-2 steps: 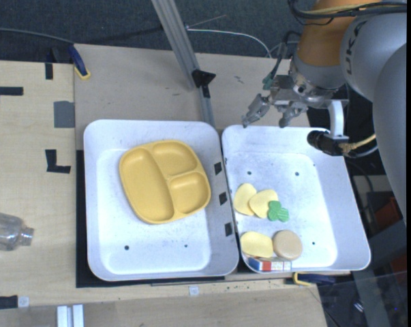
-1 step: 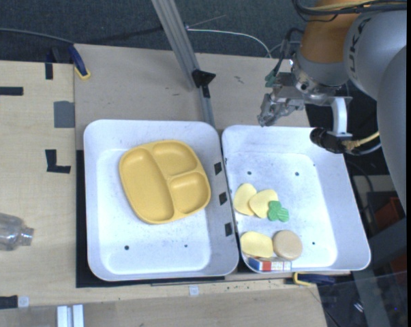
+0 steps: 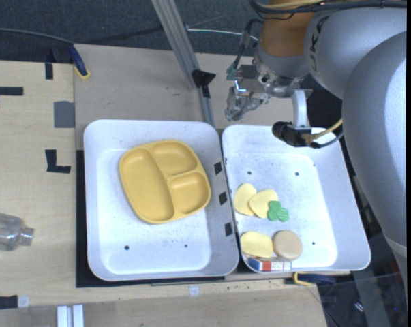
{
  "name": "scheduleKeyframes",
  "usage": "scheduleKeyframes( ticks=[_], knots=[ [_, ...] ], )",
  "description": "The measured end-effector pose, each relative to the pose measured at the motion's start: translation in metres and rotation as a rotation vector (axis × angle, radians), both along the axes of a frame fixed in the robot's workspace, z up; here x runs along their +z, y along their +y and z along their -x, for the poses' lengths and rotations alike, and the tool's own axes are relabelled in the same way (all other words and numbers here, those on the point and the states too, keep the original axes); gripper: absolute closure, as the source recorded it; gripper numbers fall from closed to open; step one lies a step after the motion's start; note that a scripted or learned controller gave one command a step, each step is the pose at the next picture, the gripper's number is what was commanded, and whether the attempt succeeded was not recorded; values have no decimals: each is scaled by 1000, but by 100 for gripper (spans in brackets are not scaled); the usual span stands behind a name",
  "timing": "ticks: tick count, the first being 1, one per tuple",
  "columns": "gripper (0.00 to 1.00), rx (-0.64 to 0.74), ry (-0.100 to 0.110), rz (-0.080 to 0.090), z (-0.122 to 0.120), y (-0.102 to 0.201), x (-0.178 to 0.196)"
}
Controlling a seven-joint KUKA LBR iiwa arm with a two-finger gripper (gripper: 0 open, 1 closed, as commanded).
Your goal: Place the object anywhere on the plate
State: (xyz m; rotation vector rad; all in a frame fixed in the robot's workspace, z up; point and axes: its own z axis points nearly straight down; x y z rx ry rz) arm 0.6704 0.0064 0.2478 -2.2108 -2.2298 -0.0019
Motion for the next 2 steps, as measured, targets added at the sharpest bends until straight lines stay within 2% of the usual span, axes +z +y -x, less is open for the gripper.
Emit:
scheduleKeyframes(
  ticks=[1,2],
  knots=[
    [100,-3,-1,0,-5,39,21],
    [100,-5,5,3,-10,67,-26]
  ],
)
